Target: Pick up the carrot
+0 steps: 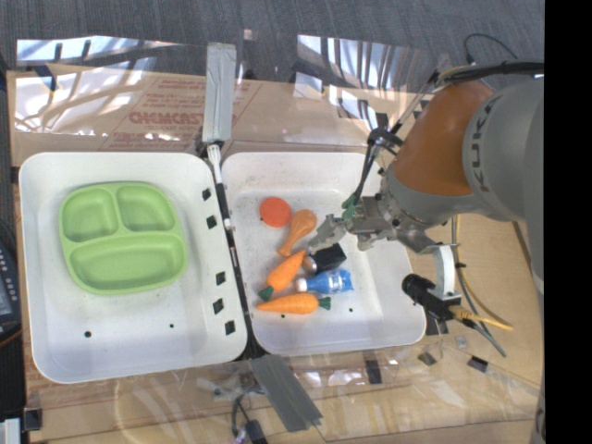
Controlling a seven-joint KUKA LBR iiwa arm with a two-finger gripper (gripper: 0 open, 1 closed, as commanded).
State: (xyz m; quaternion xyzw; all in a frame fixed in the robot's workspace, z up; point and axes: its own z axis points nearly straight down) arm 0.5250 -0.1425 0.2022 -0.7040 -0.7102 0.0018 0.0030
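The pincer (326, 248) hangs low in the right bin (393, 326), just beside two carrots (287, 271); its opening cannot be told.

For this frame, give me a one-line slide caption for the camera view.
End effector low over two carrots in right bin; green tray in left bin.

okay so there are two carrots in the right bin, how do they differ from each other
The upper carrot lies on a slant, its leafy end pointing down-left; the lower carrot lies nearly level along the bin's near side. The upper carrot lies right beside the gripper; the lower carrot lies farther from it, just below the blue item. Both are orange with green tops and lie in the right bin.
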